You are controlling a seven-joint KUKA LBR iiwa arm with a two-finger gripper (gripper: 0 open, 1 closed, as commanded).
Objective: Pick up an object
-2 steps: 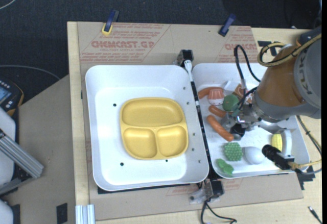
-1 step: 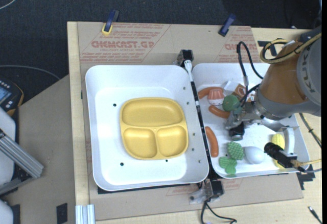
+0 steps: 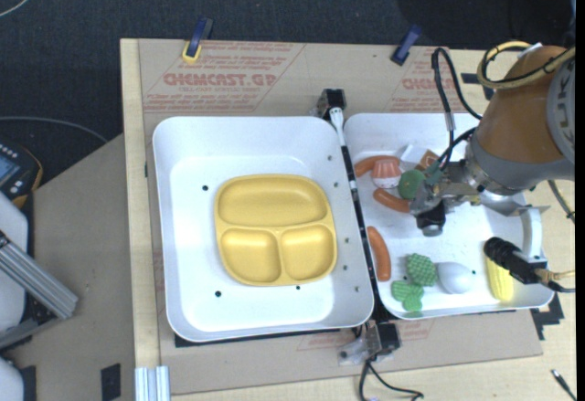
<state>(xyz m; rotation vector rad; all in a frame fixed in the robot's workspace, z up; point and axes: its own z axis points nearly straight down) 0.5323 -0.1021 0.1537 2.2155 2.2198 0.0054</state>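
- The arm (image 3: 526, 125) reaches in over the right bin (image 3: 457, 130), wrist low, and the gripper (image 3: 430, 218) is down among the toy food near the bin's middle.
- I cannot tell from this slant whether anything sits between the fingers, nor how they stand; the wrist's bulk hides them.
- Closest candidates: a green round piece (image 3: 410, 182) touching the gripper's left side, and an orange sausage (image 3: 392, 201) just beside it toward the divider between the bins.
- More choices along the right bin's near edge: a second sausage (image 3: 378, 250) by the divider, a green leafy piece (image 3: 417, 269), a white egg-like object (image 3: 454, 278), and a yellow corn cob (image 3: 499, 280) in the near right corner.
- The left bin (image 3: 183, 207) carries a yellow divided plate (image 3: 274, 229), well apart from the action.
- Judgement: to do this well, centre over one item, the green piece looks likeliest, and come down straight so the neighbouring sausage isn't nudged or pinched along with it.
- Lift slowly; rounded toys slip easily.
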